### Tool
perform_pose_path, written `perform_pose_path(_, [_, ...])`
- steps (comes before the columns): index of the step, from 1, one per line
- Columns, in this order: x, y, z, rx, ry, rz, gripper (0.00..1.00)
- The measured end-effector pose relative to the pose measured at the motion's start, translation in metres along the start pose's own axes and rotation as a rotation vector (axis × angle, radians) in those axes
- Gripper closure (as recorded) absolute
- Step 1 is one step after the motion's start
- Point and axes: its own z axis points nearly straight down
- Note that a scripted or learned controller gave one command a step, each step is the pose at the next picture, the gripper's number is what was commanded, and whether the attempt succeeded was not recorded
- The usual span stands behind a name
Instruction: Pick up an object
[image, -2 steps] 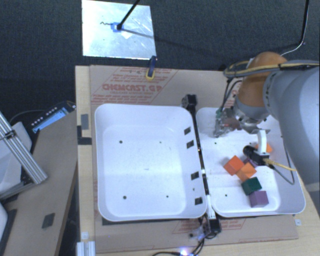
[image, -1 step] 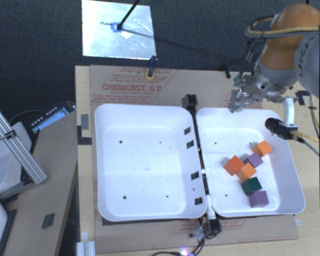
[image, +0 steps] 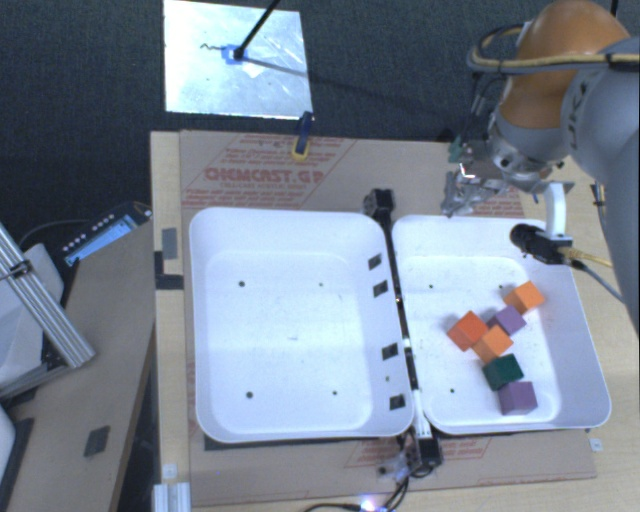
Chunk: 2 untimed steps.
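Several small blocks lie in the right bin (image: 445, 270), towards its near right part. An orange block (image: 465, 330) touches a second orange block (image: 492, 344), and a purple block (image: 510, 320) sits just behind them. A third orange block (image: 525, 296) lies farther back. A dark green block (image: 503, 371) and a purple block (image: 517, 397) lie nearest the front. My gripper (image: 462, 195) hangs above the far rim of the right bin, well apart from the blocks, with nothing seen in it.
The left bin (image: 290, 320) stands beside the right one, joined by a black hinge strip (image: 395, 310). Both rest on a cardboard sheet (image: 260, 175). A silver sheet (image: 235, 60) lies at the back, and a metal rail (image: 35, 310) stands at the left.
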Motion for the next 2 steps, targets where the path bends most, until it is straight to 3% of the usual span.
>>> perform_pose_path(2, [0.056,-0.001,0.044,0.004,0.001,-0.001,1.00])
